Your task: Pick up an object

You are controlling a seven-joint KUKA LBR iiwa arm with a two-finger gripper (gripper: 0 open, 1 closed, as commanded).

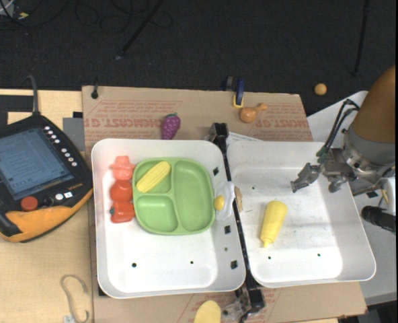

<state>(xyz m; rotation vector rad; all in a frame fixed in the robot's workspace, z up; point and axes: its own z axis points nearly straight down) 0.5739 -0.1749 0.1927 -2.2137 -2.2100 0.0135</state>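
Bench, two white bins: right bin (333,264) holds yellow bottle (273,222); gripper (320,179) above, fingers spread, holding nothing.

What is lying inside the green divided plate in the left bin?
A yellow corn cob lies in the upper-left compartment of the green plate; the other compartments look bare. What lies under the plate is covered.

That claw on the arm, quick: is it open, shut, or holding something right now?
Gripper: open, fingers spread, holding nothing, above the right bin; the yellow bottle lies apart from it.
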